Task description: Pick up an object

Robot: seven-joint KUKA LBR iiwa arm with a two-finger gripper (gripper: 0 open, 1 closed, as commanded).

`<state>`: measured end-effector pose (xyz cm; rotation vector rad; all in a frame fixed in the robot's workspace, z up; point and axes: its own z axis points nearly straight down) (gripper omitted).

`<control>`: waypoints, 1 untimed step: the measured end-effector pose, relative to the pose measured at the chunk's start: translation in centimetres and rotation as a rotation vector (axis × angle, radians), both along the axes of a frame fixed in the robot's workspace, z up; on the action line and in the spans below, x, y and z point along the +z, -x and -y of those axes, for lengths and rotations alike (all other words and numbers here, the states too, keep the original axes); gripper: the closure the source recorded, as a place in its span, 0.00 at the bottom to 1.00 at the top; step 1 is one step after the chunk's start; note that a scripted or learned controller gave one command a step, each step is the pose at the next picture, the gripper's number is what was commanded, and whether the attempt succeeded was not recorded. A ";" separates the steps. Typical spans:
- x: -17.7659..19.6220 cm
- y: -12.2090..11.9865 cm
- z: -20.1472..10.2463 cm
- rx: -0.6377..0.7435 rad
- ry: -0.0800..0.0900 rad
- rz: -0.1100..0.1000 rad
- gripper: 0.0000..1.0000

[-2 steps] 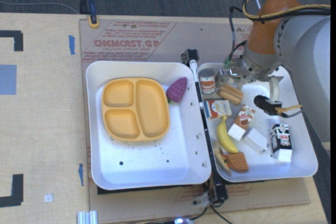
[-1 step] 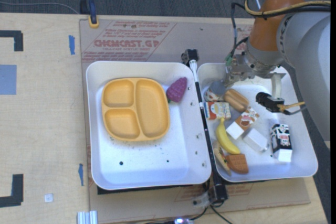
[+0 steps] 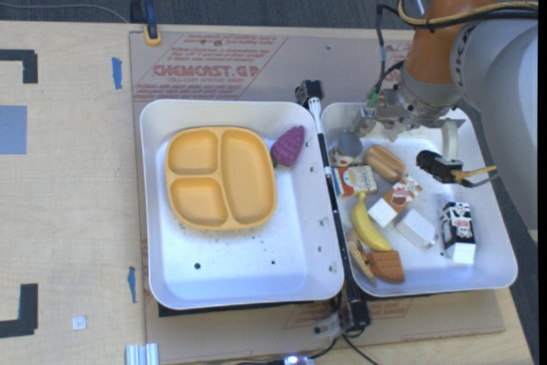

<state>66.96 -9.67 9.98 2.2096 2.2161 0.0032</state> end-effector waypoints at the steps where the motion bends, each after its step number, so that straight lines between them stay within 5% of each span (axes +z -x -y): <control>1: -1.1 6.2 1.3 -0.003 -0.005 -0.002 0.00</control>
